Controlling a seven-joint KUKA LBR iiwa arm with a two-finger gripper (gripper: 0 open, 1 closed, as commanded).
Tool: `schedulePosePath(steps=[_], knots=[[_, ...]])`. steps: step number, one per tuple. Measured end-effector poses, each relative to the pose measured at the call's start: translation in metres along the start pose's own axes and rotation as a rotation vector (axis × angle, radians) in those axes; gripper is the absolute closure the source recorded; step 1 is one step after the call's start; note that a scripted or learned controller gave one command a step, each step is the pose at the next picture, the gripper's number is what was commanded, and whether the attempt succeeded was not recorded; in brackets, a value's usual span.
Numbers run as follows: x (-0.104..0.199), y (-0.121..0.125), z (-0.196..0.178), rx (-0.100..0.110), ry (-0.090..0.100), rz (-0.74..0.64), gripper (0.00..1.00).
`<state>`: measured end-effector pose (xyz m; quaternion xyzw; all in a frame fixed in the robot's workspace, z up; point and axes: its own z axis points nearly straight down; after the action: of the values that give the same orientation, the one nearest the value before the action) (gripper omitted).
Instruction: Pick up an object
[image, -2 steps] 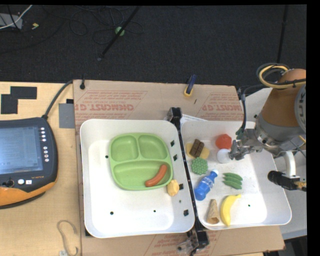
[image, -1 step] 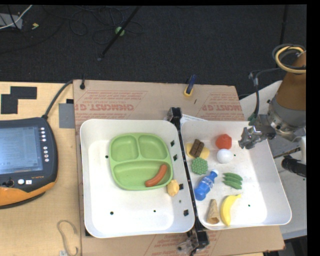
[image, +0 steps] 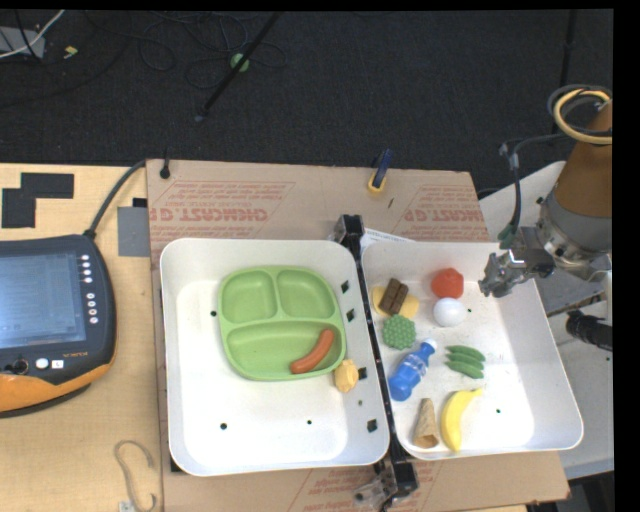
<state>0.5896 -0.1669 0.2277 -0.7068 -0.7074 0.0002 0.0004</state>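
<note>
Now, you are looking at a task that names no single object, so judge by reach: the white ball (image: 450, 312) is lying in the right bin (image: 560, 400), nearest the gripper (image: 497, 274), which is hovering over that bin's far right edge at about two o'clock from the ball. You cannot tell how its fingers are set; the view is too small there.

The ball is probably light and smooth, so it is likely to roll or squirt out; you are best closing across its widest middle. Touching it at eleven o'clock is sitting a red faceted piece (image: 447, 282), which is crowding the approach from that side.

Further out, at five o'clock, a green bean pod (image: 464, 359) is lying, with a banana (image: 456, 418) and a cone (image: 426, 422) beyond. At nine o'clock are resting a green bumpy fruit (image: 399, 331), a brown block (image: 394, 295) and a blue bottle (image: 411, 370).

The left bin (image: 190, 400) is carrying a green divided plate (image: 270, 300) with a sausage (image: 313, 351) on it.
</note>
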Motion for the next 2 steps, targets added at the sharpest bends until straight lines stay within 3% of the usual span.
schedulePosePath(steps=[1,2], knots=[[0.052,-0.011,-0.010,0.002,0.003,-0.003,1.00],[0.104,-0.018,0.008,0.005,0.003,-0.003,1.00]])
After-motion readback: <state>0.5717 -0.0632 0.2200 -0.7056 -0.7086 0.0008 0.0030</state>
